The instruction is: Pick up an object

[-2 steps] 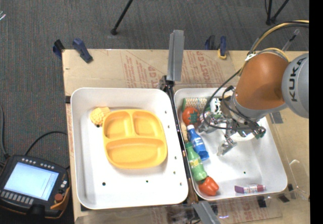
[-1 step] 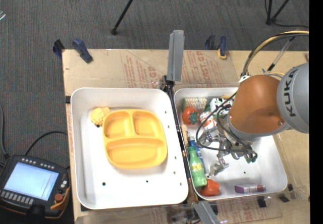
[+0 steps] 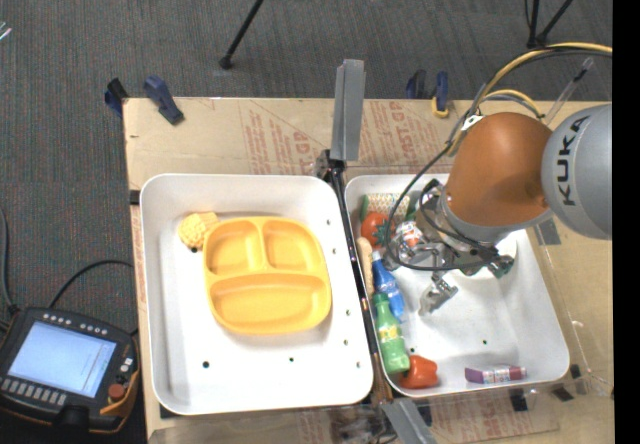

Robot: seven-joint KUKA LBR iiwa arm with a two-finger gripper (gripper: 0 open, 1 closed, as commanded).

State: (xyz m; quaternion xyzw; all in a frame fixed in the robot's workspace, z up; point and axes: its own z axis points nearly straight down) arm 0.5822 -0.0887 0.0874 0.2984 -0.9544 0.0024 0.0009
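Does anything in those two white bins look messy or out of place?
Mildly. In the right bin, the green bottle, blue item and orange piece lie heaped along its left wall, not spread out. In the left bin, a yellow corn toy lies just off the yellow divided plate.

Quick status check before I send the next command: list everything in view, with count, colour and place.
Bins: 2, white, side by side on the bench; left bin, right bin.
Divided tray: 1, yellow, left bin.
Small corn-like toy: 1, pale yellow, touching the tray's upper-left corner.
Green bottle: 1, along right bin's left wall.
Blue item: 1, just above the green bottle.
Red-orange piece: 1, right bin's lower left.
Small pink-purple item: 1, right bin's lower edge.
Teach pendant: 1, dark, floor, lower left.
Clamps: blue, bench's back edge.
Gripper: 1, grey, over right bin.
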